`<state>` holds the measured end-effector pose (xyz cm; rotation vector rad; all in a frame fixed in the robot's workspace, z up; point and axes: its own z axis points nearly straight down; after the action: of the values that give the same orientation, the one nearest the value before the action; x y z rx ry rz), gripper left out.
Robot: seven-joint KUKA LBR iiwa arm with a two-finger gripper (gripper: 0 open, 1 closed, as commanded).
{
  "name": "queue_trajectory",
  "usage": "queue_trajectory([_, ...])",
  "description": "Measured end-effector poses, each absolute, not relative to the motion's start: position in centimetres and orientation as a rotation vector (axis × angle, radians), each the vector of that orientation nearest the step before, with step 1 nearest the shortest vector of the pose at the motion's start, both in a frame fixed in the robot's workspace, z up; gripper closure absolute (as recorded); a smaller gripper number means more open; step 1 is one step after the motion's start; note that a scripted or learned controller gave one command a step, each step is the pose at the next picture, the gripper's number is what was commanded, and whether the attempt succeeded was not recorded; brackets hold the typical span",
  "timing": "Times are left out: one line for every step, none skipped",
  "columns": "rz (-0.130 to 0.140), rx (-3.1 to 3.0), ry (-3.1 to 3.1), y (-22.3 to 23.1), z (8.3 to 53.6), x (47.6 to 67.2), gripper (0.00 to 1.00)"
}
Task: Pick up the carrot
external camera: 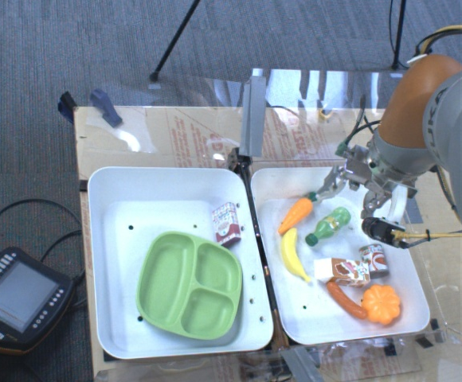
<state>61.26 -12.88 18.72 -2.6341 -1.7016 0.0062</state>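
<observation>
The carrot [296,214] lies in the right bin [419,313], near its upper left area, tilted with the green top pointing up and right. Just below it lies a banana [294,255]; to its right, a green bottle [329,225]. Further down sit a small carton [344,270], a can [373,259], a sausage [346,300] and an orange pumpkin [380,304]. The gripper [336,178] hovers just above and right of the carrot's green top, nothing held; whether its fingers are spread or pressed together cannot be told. The left bin [107,188] holds a green divided plate [189,295] and a small red carton [226,223].
</observation>
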Motion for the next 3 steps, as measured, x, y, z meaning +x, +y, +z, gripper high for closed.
queue_trajectory([0.004,-2.399,-2.023,-7.8,15.4,64.4,0.00])
queue_trajectory([0.005,-2.371,-2.053,-9.2,8.6,64.3,0.00])
queue_trajectory([0.009,-2.369,-2.049,-9.2,9.5,64.2,1.00])
